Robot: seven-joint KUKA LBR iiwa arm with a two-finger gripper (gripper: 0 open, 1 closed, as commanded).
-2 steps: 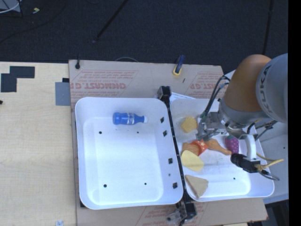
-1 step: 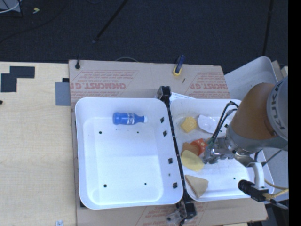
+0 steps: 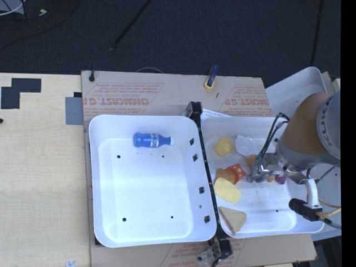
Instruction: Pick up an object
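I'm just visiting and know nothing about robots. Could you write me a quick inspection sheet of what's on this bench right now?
Surface: two white bins side by side, left bin and right bin, on cardboard.
Job's things: blue bottle lying in the left bin; yellow blocks, red piece, tan wedge, white wrapper in the right bin.
Clutter: blue-yellow clip on the cardboard.
Grippers: gripper low in the right bin, beside the red piece.
Cables: black cable along the arm.
Surroundings: dark floor.

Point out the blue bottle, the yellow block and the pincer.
blue bottle [image 3: 149, 141], camera view, middle of its body.
yellow block [image 3: 227, 189], camera view, its top face.
pincer [image 3: 256, 174], camera view, between its fingertips.
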